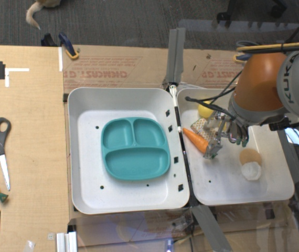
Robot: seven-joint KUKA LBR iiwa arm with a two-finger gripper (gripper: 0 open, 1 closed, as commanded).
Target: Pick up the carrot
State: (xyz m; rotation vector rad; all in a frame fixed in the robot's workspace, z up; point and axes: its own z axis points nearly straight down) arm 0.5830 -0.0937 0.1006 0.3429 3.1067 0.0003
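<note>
We judge the carrot (194, 138) light, stiff, smooth — grip across its thick middle. The gripper (213, 150) sits at its right end; whether it grips, we cannot tell.

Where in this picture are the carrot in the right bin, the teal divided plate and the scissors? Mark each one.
carrot (193, 138): camera view, middle of its orange body.
teal divided plate (136, 164): camera view, floor of its large compartment.
scissors (3, 168): camera view, on the blades.

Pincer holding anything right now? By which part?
Cannot tell. The pincer sits at the right end of the orange carrot in the right white bin; no grasp is visible.
</note>
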